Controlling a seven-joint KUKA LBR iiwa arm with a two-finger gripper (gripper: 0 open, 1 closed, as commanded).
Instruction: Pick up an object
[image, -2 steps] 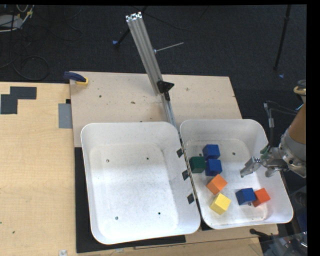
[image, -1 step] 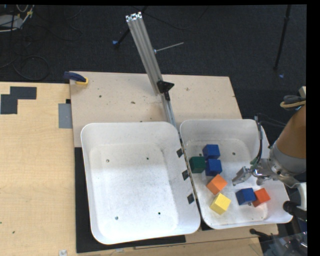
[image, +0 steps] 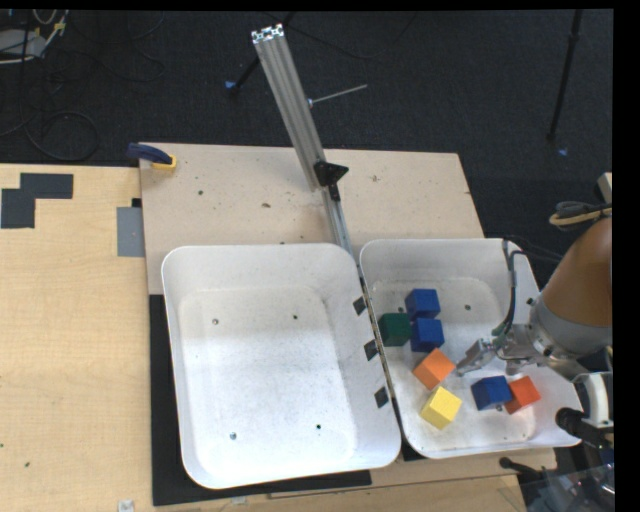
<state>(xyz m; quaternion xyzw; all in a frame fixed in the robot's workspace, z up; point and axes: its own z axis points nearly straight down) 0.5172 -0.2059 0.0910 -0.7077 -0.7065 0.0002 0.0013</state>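
Gripper (image: 480, 352) low inside the right bin (image: 470, 255), arm (image: 580, 290) entering from the right; fingers look slightly parted, though the view is too coarse to be sure, and nothing visible between them; orange cube (image: 433, 368) just left of the fingertips, apparently not touching; blue cube (image: 491, 392) just below the gripper, red-orange cube (image: 522, 393) touching its right side; yellow cube (image: 441, 407) further below-left; two blue cubes (image: 424, 317) stacked in view up-left, dark green cube (image: 395, 328) beside them; left bin (image: 260, 262) well apart to the left.
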